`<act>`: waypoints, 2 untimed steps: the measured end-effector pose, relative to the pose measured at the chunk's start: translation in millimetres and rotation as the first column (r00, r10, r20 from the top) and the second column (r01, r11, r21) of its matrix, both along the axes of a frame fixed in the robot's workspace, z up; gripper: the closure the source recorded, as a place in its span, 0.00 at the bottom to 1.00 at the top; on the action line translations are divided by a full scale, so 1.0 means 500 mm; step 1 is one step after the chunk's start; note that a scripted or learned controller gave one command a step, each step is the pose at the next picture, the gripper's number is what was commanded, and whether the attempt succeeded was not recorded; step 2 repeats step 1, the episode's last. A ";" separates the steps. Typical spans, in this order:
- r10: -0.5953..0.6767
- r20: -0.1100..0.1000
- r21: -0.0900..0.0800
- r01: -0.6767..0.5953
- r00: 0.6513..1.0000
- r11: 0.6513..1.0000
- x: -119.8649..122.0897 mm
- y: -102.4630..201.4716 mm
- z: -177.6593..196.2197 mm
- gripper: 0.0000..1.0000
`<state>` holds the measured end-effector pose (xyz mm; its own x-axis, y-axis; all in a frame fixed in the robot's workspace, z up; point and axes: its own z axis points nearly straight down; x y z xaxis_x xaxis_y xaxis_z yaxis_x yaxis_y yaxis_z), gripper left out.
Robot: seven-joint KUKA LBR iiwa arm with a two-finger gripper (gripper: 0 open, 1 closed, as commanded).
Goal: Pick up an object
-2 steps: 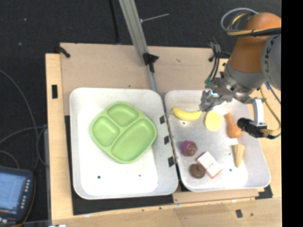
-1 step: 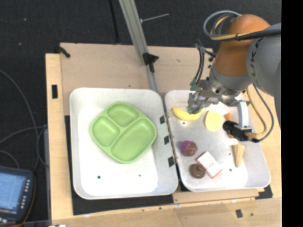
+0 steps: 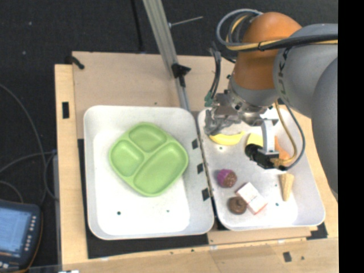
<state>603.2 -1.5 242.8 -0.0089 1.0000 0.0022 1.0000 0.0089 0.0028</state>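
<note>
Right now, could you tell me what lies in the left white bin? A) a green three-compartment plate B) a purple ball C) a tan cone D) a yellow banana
A: the green three-compartment plate lies in the left white bin, away from the small items in the right bin.

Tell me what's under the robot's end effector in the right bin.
A yellow, banana-like piece lies under the end effector, on the right bin floor. Its upper part is covered by the end effector.

No writing, label, brand or number can be read anywhere; the small screen [image 3: 17,235], far from the jaws, may carry text, but it is blurred.
</note>
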 end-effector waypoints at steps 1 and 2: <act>-0.001 -0.004 -0.001 0.001 1.000 1.000 -0.007 0.119 -0.017 1.00; -0.001 -0.004 -0.001 0.001 1.000 1.000 -0.007 0.119 -0.017 1.00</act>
